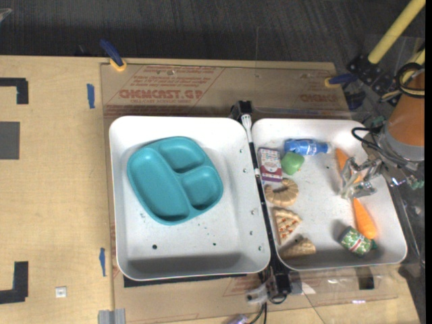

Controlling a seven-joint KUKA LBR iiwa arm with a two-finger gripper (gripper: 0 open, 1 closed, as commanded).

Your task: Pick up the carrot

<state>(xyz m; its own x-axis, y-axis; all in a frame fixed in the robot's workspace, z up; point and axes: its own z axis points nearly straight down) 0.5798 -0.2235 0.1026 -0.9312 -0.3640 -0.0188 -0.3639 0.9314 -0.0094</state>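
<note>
Camera view: gripper (356, 181) above carrot (364, 219), near right bin (398, 248) edge.

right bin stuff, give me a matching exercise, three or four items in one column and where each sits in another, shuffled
Items:
1. carrot
2. blue bottle
3. teal divided plate
4. green can

Places:
A. in the left bin
B. near the far wall of the right bin, beside a green ball
C. near corner of the right bin, just below the carrot
D. right side of the right bin, just below the gripper

Pairs: 1-D, 2-B, 3-A, 4-C
</note>
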